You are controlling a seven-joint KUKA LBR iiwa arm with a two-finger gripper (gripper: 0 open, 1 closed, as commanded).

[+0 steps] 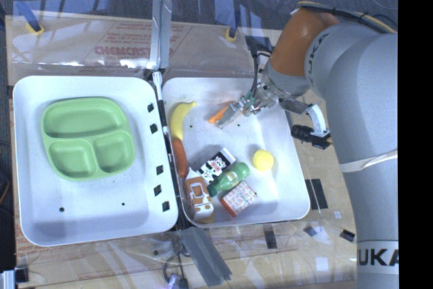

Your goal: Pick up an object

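My gripper (pixel 238 109) sits in the upper middle of the right white bin (pixel 287 203), down low over the bin floor. Can't tell its state at this slant. Small orange carrot-shaped piece (pixel 218 116) lies just left of the tip, touching or nearly so; can't confirm it's between anything, so not calling it held.

Outward from there, all in the same bin:
- yellow plastic banana (pixel 178 118) near the left wall, with a long reddish-orange sausage-shaped toy (pixel 180 156) below it
- yellow ball (pixel 263 160) centre-right, apart from the rest
- cluster at lower centre: green bottle (pixel 229 179), black-and-white printed box (pixel 218 164), red-and-white carton (pixel 238 199), brown-and-white packet (pixel 199 196), all touching or overlapping

Left white bin (pixel 88 227) carries a light green divided plastic tray (pixel 88 137).

Target judgement: the orange piece is nearest. Looks light, rigid, smooth, likely to skid on the bin floor. I'd close across its narrow width at mid-length. The ball would roll; the cluster is too crowded.
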